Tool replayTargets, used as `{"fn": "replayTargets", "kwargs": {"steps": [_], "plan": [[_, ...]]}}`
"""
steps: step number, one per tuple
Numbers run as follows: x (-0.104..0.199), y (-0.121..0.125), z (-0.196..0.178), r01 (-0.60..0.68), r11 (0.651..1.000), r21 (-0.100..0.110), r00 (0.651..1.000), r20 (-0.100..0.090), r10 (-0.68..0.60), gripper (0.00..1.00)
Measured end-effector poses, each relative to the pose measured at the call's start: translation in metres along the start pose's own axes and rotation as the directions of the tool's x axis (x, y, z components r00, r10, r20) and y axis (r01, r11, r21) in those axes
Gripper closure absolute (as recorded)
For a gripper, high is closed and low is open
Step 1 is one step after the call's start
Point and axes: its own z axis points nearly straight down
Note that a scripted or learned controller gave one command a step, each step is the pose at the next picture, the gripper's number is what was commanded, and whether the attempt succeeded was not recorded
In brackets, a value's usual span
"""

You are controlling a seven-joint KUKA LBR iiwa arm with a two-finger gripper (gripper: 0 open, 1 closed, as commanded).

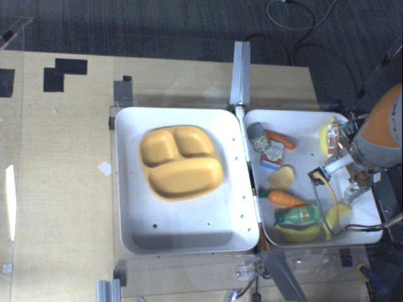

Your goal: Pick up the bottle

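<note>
Right bin (296, 116): green bottle (300, 216) lying at 6 o'clock, on a banana (296, 232), just below a carrot (286, 199). Gripper (352, 184) at 3 o'clock, apart from bottle; finger state cannot be told. Left bin (126, 187): yellow tray (181, 161).

Bottle (298, 216): a small green plastic bottle with a paler label band round its middle. It lies on its side, long axis running roughly left to right across the view, in the right-hand bin (296, 116), close to that bin's near wall. It rests against, and partly on top of, a yellow banana (300, 233) just below it. An orange carrot (286, 199) lies just above it, close alongside. The cap end cannot be told apart. Nothing grips it.
</note>
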Motion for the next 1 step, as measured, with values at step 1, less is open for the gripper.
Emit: {"fn": "replayTargets", "kwargs": {"steps": [1], "plan": [[-0.0352,-0.0181,-0.0011,0.178,0.984,-0.005,0.984,-0.01,-0.178,0.0]]}}
